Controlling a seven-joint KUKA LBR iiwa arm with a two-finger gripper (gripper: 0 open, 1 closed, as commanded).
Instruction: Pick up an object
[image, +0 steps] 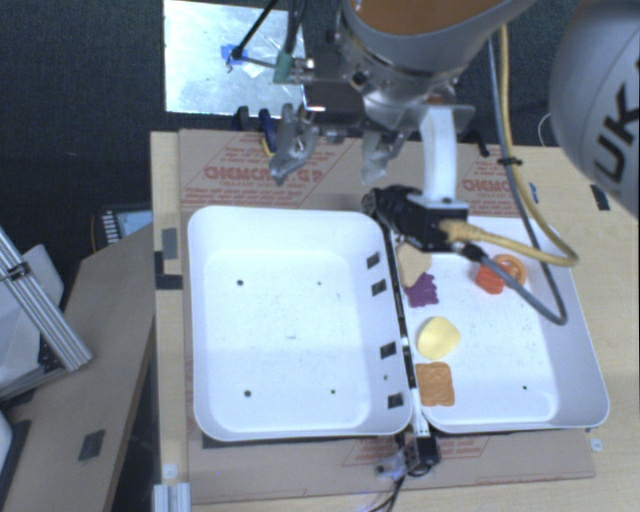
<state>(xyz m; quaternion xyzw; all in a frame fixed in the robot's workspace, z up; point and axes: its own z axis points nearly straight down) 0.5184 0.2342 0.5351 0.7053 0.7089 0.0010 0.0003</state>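
The gripper (330, 150) hangs with fingers spread and nothing between them, well clear of the purple piece (423, 291) and yellow lump (437, 337) below-right, presumably poised to descend.

White bins (290, 330) with dark specks, purple toy (424, 291), pale yellow lump (438, 337), orange-brown waffle-textured square (435, 384), orange-red ring piece (499, 273), yellow cable (520, 250), grey arm (420, 30) with orange band, tan cardboard (230, 165) printed in red lettering
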